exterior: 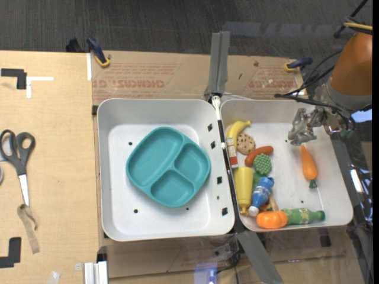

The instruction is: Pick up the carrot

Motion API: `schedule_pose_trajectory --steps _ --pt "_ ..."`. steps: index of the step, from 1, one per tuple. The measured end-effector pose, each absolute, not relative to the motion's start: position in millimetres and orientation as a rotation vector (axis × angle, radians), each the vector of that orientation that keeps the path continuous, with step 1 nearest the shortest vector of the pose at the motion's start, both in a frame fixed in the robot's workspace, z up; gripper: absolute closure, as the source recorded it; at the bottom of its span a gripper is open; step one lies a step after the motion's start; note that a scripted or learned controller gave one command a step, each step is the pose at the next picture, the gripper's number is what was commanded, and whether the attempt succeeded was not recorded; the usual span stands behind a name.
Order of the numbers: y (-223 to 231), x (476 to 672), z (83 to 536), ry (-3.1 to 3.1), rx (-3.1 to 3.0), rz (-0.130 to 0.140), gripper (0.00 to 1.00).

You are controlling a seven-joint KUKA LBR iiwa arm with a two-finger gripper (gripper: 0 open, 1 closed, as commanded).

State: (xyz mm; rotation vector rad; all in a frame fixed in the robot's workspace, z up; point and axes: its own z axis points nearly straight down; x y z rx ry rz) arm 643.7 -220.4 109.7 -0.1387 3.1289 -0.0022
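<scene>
- I see the carrot [308, 164] lying flat on the floor of the right bin [340, 176], toward its right side, orange body pointing up the frame and a small green stub at the lower end.
- The gripper [302, 130] hangs just above and left of the carrot's upper tip, near the bin's back right corner. Nothing sits between its fingers that I can make out.
- I cannot tell from this slant how the jaws stand; the metalwork reads as one grey cluster.
- My read: the pick is not yet done. The carrot rests in the bin, apart from the gripper.
- What's left, as I judge it: line up over the carrot's body, descend, close, lift.
- The carrot has open floor around it. The rest of the clutter lies along the bin's left side and front: banana [236, 130], cookie [245, 142], sausage [259, 154], yellow bottle [243, 185], water bottle [261, 194], green bottle [304, 216].
- The left bin [112, 176] holds a teal divided plate [169, 166]; it plays no part here.
- Risk I'd watch: the right wall sits close to the carrot, so a finger could catch it.
</scene>
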Motion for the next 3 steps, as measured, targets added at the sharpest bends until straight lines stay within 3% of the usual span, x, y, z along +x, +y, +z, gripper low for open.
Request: schedule_pose_trajectory --steps 1,2,3 --pt "-157 645.1 183 3.130 -0.141 -0.001 1.00" --pt "-206 563.9 121 2.972 -1.013 0.001 1.00" --pt "-154 589.4 202 2.832 -1.346 0.000 1.00"
